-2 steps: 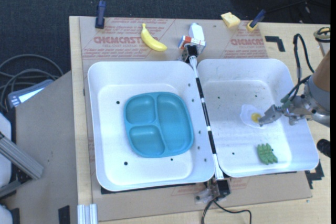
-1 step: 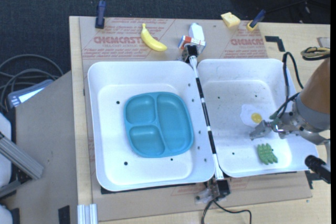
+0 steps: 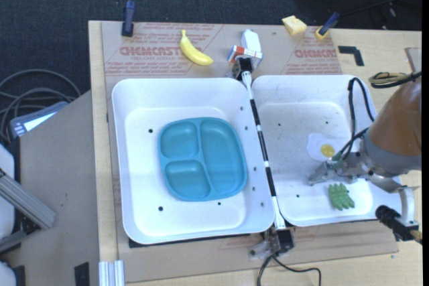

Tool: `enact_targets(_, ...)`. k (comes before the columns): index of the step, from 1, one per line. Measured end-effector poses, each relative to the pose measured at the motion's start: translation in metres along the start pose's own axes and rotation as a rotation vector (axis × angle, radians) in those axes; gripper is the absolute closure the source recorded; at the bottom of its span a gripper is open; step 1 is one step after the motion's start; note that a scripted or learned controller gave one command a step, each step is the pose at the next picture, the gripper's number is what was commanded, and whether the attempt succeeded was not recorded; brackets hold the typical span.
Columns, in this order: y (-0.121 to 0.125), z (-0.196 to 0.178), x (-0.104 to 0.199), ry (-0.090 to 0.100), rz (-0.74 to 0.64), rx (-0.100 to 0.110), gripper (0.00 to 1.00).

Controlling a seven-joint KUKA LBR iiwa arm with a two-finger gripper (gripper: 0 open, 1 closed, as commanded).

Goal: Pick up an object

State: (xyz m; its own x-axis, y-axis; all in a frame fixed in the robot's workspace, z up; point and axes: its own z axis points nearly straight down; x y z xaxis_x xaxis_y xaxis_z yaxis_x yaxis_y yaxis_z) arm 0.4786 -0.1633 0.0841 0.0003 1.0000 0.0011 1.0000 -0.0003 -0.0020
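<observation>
The green object (image 3: 340, 197) is lying on the floor of the right bin (image 3: 295, 110), near its front edge, just beside and below the jaws (image 3: 320, 175). The jaws are reaching leftward over the bin floor with nothing visible between them, though I cannot tell how far apart they are standing. Just up from them a small fried-egg toy (image 3: 322, 147) is resting, white with a yellow centre. The grey arm (image 3: 395, 137) with its orange band is coming in from the right. In the left bin (image 3: 134, 104) a blue divided plate (image 3: 202, 158) is sitting in the middle. Behind the bins, on the worktop (image 3: 154, 43), a banana (image 3: 194, 50) is lying beside a yellow block (image 3: 293, 25).
</observation>
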Motion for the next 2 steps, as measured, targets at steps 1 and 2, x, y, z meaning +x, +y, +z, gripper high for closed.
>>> enact_targets(1, 0.055, -0.028, -0.034, -0.002, -0.001, -0.004, 0.00)
enact_targets(2, 0.001, -0.154, -0.005, -0.002, -0.002, -0.004, 0.00)
